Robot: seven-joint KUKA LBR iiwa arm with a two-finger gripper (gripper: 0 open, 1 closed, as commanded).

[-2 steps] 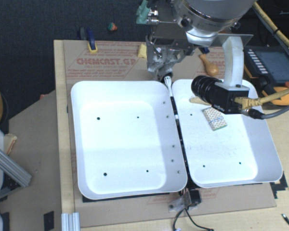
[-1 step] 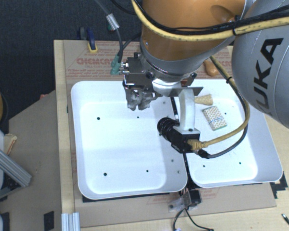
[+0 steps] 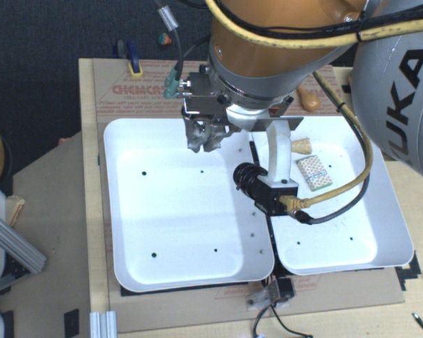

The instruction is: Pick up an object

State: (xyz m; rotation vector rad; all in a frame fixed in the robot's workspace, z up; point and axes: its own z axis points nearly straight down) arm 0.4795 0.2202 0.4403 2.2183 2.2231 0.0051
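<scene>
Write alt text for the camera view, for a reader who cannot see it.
A grey robot arm with an orange band holds its claw over the back of the left bin. The right bin holds a small patterned packet and a tan lump.

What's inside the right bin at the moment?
In the right bin I see a small patterned packet and a tan piece just behind it. The arm's wrist and hose cover the bin's left and rear parts, so anything there is hidden.
</scene>
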